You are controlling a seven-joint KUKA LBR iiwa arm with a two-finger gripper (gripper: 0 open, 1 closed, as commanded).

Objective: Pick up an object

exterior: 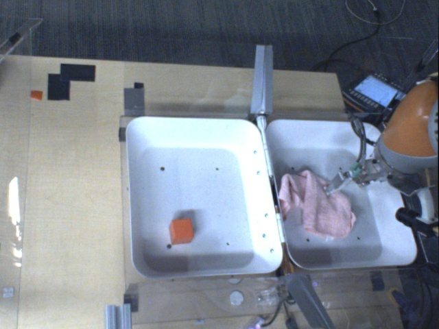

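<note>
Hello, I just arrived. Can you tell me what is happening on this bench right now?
A grey robot arm with an orange band reaches in from the right over the right bin. Its gripper is down at the upper right edge of a crumpled pink cloth that lies in that bin. From this angle I cannot tell whether it has hold of the cloth. An orange block sits alone in the left bin, untouched.
</note>
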